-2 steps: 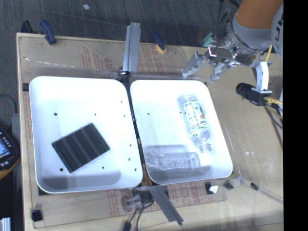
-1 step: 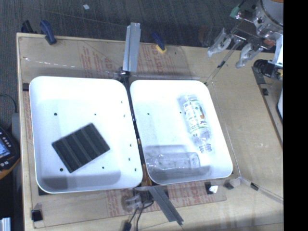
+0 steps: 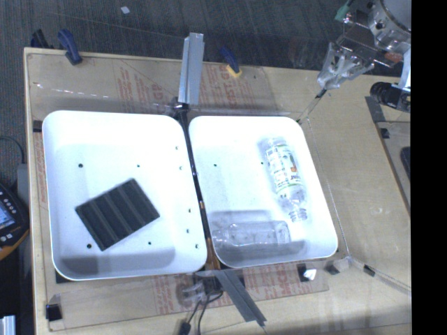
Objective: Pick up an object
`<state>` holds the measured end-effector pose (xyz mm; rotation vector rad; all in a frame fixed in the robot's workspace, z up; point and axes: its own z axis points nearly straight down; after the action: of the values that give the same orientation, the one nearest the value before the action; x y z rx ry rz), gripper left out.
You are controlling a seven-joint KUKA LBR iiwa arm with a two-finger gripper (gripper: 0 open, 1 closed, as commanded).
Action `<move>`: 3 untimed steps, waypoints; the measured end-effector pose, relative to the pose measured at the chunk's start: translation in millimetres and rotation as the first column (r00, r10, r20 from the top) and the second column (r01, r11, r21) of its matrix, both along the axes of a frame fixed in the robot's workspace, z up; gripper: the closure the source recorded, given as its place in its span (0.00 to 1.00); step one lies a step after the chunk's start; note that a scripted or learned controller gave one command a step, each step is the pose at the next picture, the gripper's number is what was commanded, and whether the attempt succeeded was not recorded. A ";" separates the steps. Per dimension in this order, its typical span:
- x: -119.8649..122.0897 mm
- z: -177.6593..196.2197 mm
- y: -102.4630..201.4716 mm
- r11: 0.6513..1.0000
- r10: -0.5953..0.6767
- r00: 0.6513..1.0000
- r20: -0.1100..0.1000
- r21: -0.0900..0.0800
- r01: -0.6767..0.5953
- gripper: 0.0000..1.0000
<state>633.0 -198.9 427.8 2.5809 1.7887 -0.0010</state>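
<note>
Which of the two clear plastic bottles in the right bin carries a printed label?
The bottle with the label lies along the bin's right side. The other bottle, plain and clear, lies across the near wall.

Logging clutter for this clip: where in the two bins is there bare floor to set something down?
Left bin: bare along the back and right, around the dark ridged pad at front left. Right bin: bare at the back left, beside the upright-lying bottle. Its front is crowded by the clear bottle lying crosswise.
</note>
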 end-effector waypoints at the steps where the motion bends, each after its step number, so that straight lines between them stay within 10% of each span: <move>1: 2.0 -151.4 10.9 0.983 0.184 0.983 -0.006 0.002 -0.184 1.00; 2: 2.1 -151.2 10.7 0.983 0.184 0.983 -0.005 0.002 -0.184 0.00; 3: 2.1 -151.1 10.7 0.983 0.184 0.983 -0.005 0.002 -0.184 0.00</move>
<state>635.0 -188.2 276.7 2.4082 2.0216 -0.0064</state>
